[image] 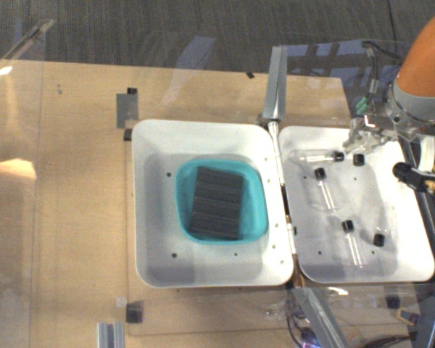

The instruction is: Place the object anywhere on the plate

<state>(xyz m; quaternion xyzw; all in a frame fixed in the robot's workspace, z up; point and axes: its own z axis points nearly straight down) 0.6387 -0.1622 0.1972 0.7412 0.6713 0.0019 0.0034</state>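
My hand [362, 133] hovers at the right white bin's [406, 267] far edge; I cannot tell its grip. The dark ribbed block [217, 201] already lies on the teal plate [255, 194]; nothing seems left.

Wooden bench [58, 216], grey carpet [167, 13]

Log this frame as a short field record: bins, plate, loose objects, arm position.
left bin: holds a teal plate
on plate: a dark ribbed block, lying flat
right bin: several clear tubes with black caps, scattered
arm: orange band at the view's upper right
gripper: over the right bin's far edge; no object visible between its fingers
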